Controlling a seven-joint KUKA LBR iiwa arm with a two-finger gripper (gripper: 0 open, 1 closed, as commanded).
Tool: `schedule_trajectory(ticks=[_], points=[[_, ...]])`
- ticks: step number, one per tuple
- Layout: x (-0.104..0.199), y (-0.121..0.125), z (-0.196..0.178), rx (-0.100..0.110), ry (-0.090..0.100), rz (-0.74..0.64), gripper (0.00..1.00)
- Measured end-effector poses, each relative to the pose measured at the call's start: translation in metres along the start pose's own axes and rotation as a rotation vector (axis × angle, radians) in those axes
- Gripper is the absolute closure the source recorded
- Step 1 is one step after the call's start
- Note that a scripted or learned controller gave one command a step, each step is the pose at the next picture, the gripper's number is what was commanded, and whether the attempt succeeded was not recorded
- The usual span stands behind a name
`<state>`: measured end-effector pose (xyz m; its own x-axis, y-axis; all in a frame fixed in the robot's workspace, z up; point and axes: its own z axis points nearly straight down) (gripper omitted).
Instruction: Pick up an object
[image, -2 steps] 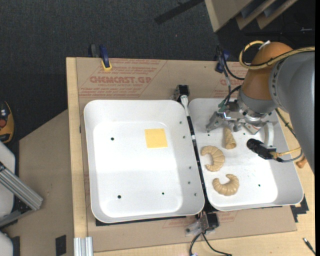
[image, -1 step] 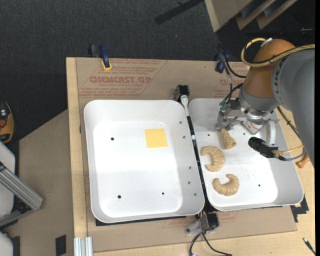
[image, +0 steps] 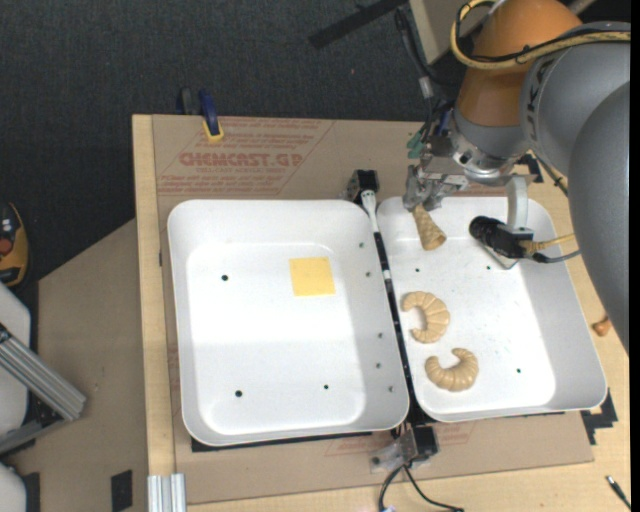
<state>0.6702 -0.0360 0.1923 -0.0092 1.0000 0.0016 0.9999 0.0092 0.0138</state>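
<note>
My gripper (image: 424, 203) is over the far left part of the right bin (image: 560, 300). A small tan cone (image: 431, 231) hangs from it, wide end up between the fingers and tip pointing down toward the bin floor. The gripper is shut on the cone's top. Two tan croissants lie in the same bin, one (image: 427, 315) near the middle left and one (image: 453, 369) closer to the front. A flat yellow square (image: 312, 276) lies in the left bin (image: 200, 300).
The two bins meet along a raised double rim (image: 388, 300) with a black clip at its far end (image: 362, 184). The arm's grey body covers the far right corner. Cardboard (image: 250, 150) lies behind the bins.
</note>
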Motion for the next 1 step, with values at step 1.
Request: schedule_trajectory(ticks=[1], points=[[0.0943,-0.0032,0.0076,0.012,0.002,0.0,1.0]])
